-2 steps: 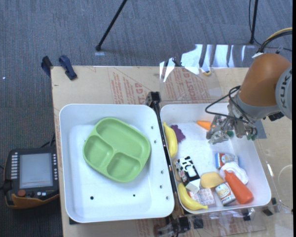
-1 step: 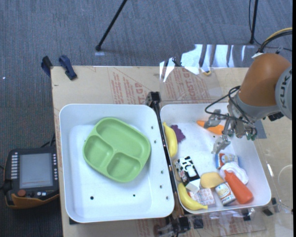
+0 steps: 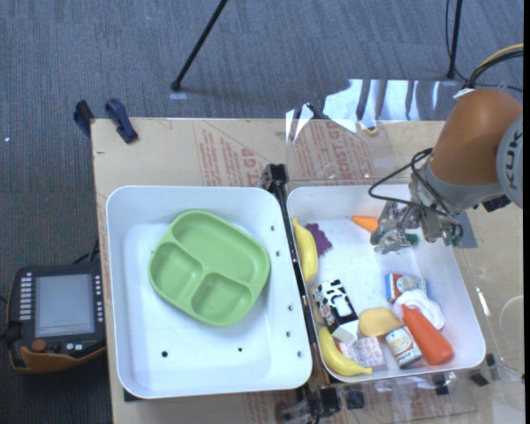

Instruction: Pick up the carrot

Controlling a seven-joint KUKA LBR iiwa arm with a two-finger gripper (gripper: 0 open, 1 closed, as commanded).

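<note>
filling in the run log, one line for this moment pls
task: carrot pickup | pincer: over right bin, beside carrot | carrot: on bin floor

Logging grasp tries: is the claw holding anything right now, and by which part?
Nothing is held. The claw hovers just right of the small orange carrot, which lies on the right white bin's floor.

My own gripper (image 3: 397,234) covers the thick end of the carrot (image 3: 364,223), so I can't tell whether I touch it. My arm (image 3: 477,144) runs off the right edge. The small packets (image 3: 367,352) have unreadable labels.
</note>
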